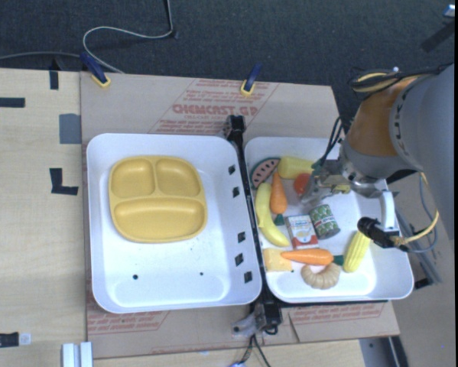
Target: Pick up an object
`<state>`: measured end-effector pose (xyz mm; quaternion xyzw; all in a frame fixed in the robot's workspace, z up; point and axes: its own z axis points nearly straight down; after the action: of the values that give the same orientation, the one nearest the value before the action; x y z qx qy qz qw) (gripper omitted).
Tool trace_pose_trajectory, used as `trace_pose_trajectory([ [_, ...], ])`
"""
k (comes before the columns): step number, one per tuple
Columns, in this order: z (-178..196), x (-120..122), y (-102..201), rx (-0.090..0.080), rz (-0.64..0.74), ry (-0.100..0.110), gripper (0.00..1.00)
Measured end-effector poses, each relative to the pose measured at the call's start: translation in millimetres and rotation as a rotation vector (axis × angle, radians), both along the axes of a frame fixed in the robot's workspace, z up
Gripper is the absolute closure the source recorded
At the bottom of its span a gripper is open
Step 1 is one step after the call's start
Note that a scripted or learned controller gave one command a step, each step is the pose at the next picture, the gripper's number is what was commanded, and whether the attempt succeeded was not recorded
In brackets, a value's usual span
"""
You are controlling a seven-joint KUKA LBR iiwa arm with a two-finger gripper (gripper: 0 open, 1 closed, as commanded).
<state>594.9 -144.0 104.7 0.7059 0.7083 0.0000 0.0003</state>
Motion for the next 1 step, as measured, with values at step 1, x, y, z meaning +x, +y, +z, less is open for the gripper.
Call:
trace_pose_trajectory([
  [1, 0.1, 0.2, 0.0, 0.000, 0.000, -0.001, 0.00],
])
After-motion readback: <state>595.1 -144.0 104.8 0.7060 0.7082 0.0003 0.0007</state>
